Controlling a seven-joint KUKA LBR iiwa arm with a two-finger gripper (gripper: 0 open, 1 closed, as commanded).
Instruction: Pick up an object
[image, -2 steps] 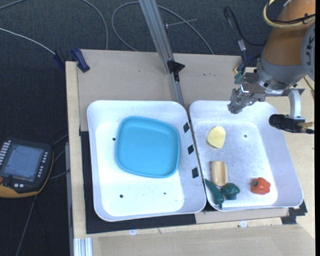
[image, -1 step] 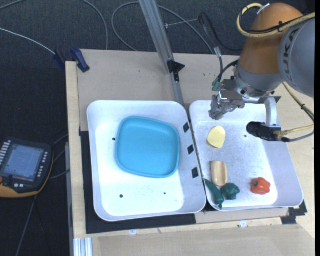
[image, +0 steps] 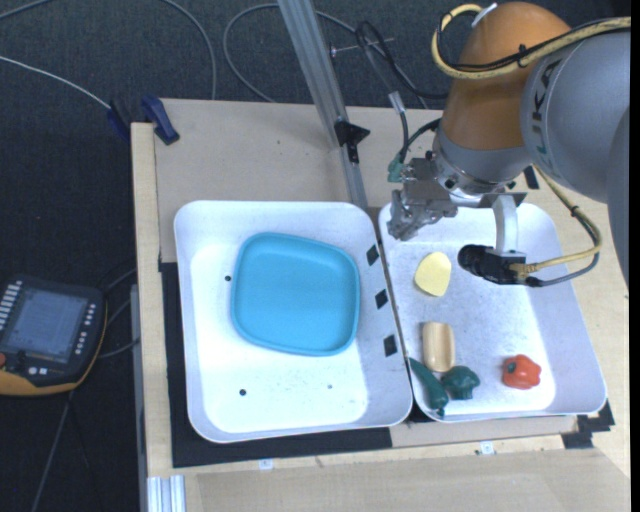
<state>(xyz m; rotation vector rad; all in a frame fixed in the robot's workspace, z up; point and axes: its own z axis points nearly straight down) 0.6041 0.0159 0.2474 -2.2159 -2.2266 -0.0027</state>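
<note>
My gripper (image: 408, 216) hangs over the far left corner of the right bin (image: 570, 330), just above the divider between the bins. Nothing shows between its fingers. A pale yellow wedge (image: 434, 274) lies a little toward the front and right of it. Further forward lies a tan cylinder (image: 437, 346). A dark green object (image: 445, 383) rests at the near left corner of that bin, and a red pepper-like object (image: 520, 371) sits to its right.
A light blue square plate (image: 296, 292) lies in the left bin (image: 205, 330). A metal pole (image: 325, 90) slants up behind the bins. A black cable connector (image: 490, 264) dangles over the right bin. A handheld pendant (image: 45, 330) lies off the bench at left.
</note>
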